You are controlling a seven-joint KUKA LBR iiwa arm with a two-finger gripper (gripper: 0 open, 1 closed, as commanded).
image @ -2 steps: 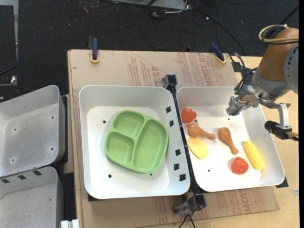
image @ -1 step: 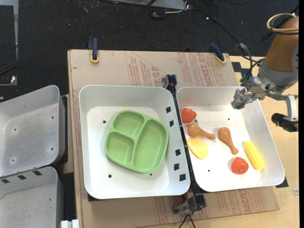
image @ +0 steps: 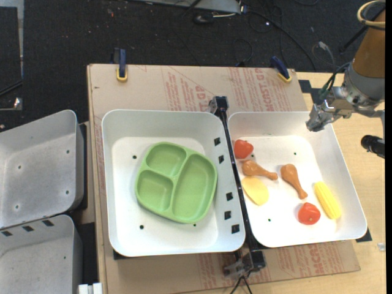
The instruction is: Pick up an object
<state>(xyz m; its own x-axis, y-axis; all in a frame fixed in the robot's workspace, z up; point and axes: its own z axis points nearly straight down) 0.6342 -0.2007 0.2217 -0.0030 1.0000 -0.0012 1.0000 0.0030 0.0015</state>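
Up at the far right corner of the right bin, the gripper hangs over the rim, its grey body reaching in from the arm with the orange band above it; whether it is spread or pressed together cannot be told from this view, and nothing is seen between its tips. Closest below and to the left of it lies a red tomato, hard against the bin's left wall. Just nearer the viewer from that sits a chicken drumstick, and touching its lower side a pale yellow wedge that looks like a slice of fruit. A second drumstick lies almost straight below the gripper, apart from the first. Farther still toward the near edge are a corn cob and, just beside its left, a red pepper-like piece. Well away to the gripper's left, across the divide, the left bin holds a green three-compartment plate, lying flat.
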